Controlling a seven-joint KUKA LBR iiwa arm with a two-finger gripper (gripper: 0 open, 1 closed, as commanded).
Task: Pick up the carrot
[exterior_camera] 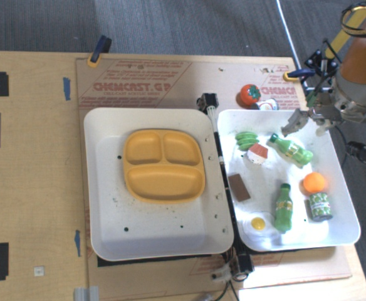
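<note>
The small round-looking orange carrot (314, 182) lies near the right wall of the right shallow white bin (346, 231), just above a green-labelled can (320, 206), while the grey two-finger gripper (308, 119) hovers over the bin's upper right, open and holding nothing.

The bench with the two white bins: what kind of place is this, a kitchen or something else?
Probably a robot test lab, not a kitchen. The food in the right bin looks like toys, such as a small green bottle; the left bin holds a yellow divided plate; the bench is taped board.
</note>
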